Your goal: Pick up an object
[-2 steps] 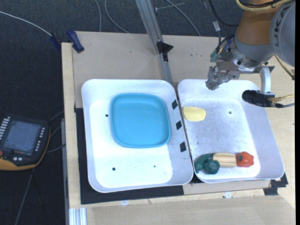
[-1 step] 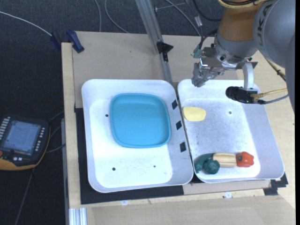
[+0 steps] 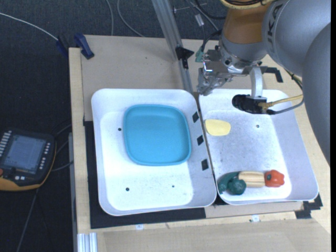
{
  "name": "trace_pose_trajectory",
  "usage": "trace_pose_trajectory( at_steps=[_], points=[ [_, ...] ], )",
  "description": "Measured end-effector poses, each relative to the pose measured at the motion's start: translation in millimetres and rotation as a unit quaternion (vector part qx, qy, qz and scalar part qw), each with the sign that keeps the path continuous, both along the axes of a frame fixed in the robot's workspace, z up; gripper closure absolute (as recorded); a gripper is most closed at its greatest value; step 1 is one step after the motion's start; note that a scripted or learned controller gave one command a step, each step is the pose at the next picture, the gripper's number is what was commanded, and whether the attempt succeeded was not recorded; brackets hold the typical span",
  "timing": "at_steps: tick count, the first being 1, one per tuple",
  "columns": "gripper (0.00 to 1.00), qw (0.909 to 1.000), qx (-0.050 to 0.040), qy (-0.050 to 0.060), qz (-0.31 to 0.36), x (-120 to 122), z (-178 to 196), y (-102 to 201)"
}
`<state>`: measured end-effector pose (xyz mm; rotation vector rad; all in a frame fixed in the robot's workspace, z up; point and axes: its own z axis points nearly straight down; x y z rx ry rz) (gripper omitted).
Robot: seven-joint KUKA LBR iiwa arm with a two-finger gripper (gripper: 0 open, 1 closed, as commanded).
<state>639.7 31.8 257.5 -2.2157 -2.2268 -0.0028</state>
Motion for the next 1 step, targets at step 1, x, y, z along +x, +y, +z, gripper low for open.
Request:
trace_pose_trajectory(
  at_steps=[1],
  points=[
    [1.00,1.0000,0.0000,0.001,0.000,10.2,-8.9,60.3]
  ],
)
